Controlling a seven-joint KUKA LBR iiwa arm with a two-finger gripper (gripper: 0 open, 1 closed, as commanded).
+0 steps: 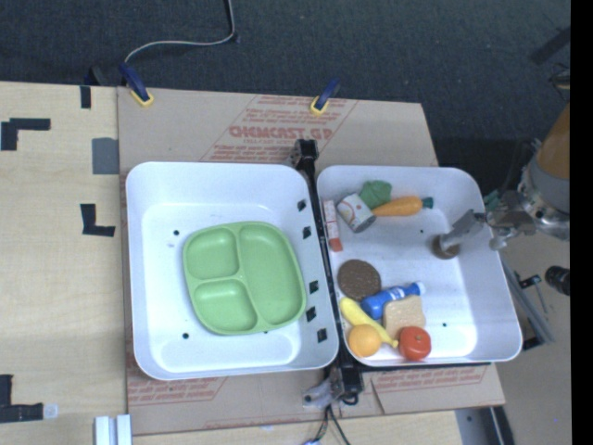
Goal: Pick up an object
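The gripper (448, 245) is down inside the right bin (482, 276), its dark tip low over the bare white floor near the bin's right wall. The view is too small and blurred here, so I cannot tell whether it is spread or closed. Behind it the grey arm (519, 213) reaches in over the bin's right rim.

All the objects to pick lie to the left of the tip. Nearest, up and to the left of it, is the carrot (400, 207), lying flat, with a green leafy piece (375, 193) just beyond and a small can (355, 211) tipped on its side beside that. Below and to the left of the tip sits the brown round cookie (359, 274), near a blue bottle (389, 297) and a slice of toast (405, 315). Farther down, at the bin's near edge, the banana (356, 311), the orange (364, 340) and the tomato (416, 343) crowd close together.

Well away to the left, across the divide, a green divided plate (246, 276) rests in the left bin (153, 248).
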